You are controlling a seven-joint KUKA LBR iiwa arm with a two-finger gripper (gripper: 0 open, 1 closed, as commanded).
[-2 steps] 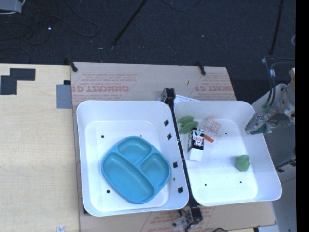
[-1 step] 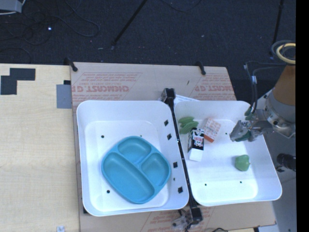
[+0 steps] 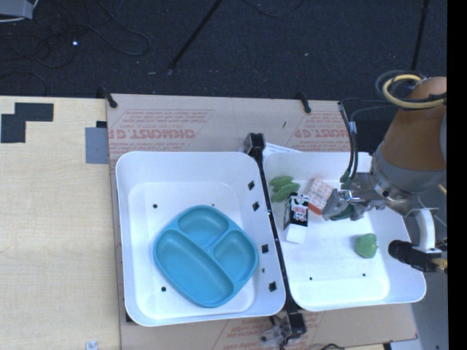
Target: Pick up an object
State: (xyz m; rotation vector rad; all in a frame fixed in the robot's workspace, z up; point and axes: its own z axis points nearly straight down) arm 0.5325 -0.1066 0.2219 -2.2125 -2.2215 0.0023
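Now | arm reaching from right | gripper low over right bin

The gripper sits low over the right bin, but its fingers merge into a dark, blurred tangle, so their stance cannot be read, nor whether anything lies between them. The arm covers the bin's far right corner and runs out of frame at the right. The carton beside the gripper carries print too small to read, and its right end is hidden by the gripper. The small box has a dark label that is equally illegible. The leaf is possibly two pieces; the blur will not settle it. The clamp at the bottom edge is cut off.
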